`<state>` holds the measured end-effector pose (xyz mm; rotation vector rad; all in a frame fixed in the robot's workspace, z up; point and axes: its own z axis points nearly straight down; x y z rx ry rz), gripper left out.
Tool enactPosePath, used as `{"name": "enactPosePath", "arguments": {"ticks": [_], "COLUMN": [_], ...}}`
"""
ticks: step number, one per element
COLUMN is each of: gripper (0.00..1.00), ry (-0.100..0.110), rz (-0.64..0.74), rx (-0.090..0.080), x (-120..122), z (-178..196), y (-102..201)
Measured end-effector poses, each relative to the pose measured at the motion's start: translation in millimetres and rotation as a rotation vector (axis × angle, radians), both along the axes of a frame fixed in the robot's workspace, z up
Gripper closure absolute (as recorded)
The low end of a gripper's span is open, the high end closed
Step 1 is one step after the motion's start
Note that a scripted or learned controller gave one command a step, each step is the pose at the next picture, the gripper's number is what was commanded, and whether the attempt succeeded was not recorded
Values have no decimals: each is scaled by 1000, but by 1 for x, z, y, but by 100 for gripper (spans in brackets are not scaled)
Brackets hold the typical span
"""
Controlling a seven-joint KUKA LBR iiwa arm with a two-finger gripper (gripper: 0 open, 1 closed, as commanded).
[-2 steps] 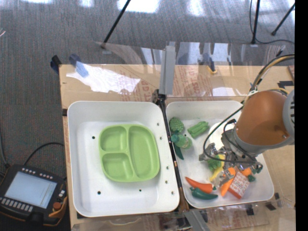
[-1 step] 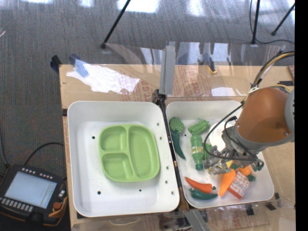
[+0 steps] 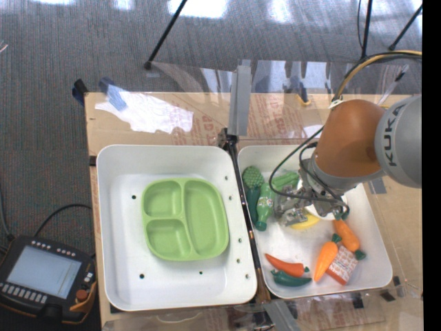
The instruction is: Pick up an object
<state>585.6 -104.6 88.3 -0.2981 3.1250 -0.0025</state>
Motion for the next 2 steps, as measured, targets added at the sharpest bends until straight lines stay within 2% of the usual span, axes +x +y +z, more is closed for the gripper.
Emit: {"name": "enactPosePath", "arguments": {"ticks": [1,2], "gripper": [0,100], "ry": [1,-3], "rz": [-3,-2], "rx": [-5,0], "x": [-1,1], "z": [0,11], "y": [-4,-1]}}
